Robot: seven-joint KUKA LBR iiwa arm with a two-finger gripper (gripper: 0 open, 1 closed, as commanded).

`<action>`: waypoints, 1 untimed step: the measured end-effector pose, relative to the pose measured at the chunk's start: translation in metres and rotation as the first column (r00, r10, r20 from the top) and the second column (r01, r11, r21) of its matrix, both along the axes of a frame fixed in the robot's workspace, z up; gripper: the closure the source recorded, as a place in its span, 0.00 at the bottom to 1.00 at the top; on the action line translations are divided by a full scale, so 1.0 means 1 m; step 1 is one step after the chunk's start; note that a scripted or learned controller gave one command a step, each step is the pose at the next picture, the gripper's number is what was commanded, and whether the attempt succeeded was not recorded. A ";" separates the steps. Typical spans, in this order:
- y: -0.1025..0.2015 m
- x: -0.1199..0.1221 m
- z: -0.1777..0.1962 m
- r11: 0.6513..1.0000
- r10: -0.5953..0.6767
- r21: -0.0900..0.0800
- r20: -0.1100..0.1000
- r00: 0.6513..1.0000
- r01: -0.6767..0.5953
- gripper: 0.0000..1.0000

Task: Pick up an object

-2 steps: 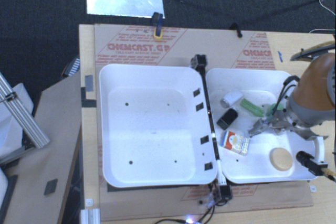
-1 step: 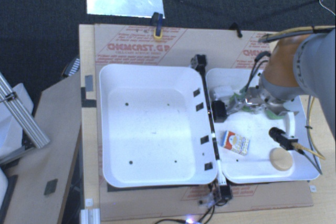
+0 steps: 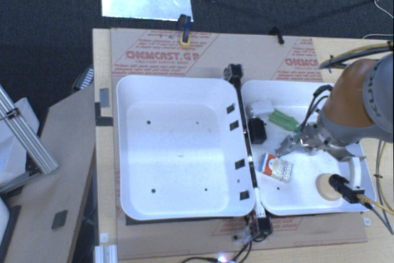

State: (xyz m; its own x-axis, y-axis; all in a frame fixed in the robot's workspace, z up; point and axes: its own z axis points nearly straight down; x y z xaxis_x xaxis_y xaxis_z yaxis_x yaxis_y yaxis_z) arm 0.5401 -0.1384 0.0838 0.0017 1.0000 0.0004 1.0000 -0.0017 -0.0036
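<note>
Two white bins (image 3: 184,95) sit side by side on the tabletop (image 3: 154,49), one at nine o'clock, the other (image 3: 308,206) at three o'clock; the three o'clock bin holds five loose things: one green object (image 3: 284,119) toward twelve o'clock; one black block (image 3: 256,130) by the shared rim; one white piece (image 3: 261,109) near the top corner; one red-and-white packet (image 3: 276,167) in the middle; one tan disc (image 3: 326,186) at five o'clock; four black clips (image 3: 241,164) line the divider.
</note>
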 end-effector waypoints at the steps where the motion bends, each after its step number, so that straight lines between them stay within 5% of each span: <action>1: 0.049 0.034 0.001 1.000 0.011 0.000 0.007 1.000 -0.011 0.00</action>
